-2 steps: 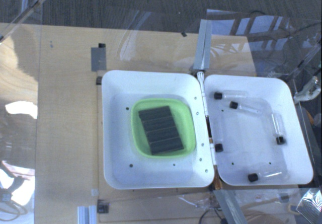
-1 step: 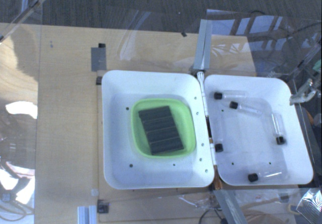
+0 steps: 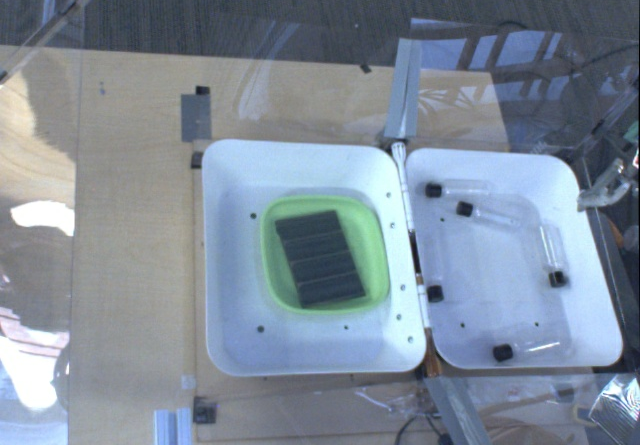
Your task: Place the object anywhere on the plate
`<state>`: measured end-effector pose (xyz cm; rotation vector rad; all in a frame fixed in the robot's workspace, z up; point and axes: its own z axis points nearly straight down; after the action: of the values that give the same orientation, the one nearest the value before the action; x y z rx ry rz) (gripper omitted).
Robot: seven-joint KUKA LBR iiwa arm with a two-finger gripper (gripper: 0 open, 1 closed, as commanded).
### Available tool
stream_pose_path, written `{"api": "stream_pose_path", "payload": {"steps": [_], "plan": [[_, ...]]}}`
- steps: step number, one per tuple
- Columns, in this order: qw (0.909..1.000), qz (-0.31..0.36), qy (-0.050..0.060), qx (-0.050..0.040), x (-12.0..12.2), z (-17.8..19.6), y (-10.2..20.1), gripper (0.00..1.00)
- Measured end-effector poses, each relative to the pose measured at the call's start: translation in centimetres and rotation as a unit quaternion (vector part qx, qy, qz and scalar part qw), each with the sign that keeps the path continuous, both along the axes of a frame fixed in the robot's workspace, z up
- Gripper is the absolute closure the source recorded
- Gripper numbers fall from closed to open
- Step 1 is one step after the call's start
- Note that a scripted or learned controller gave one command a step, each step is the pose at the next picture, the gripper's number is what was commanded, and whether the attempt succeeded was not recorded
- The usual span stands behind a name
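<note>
Lower right of frame: right bin, clear black-capped tube lying along its bottom edge. Left of it: left bin, touching right bin at shared edge. Centre of left bin: green plate. Task object, dark ridged block, lies flat on plate, inside rim, slightly tilted. Further up right bin: more capped tubes. Top centre: grey metal bar on wooden bench. State of my jaws: cannot tell.
</note>
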<state>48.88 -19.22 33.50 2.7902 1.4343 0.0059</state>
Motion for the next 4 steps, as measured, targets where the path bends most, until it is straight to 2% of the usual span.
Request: {"api": "stream_pose_path", "payload": {"steps": [3, 4], "plan": [[0.9958, -0.092, 0.000, 0.0018, 0.0, -0.7, -0.1, 0.00], [0.9913, -0.132, 0.001, 0.0009, -0.1, -3.1, -0.9, 0.00]]}}
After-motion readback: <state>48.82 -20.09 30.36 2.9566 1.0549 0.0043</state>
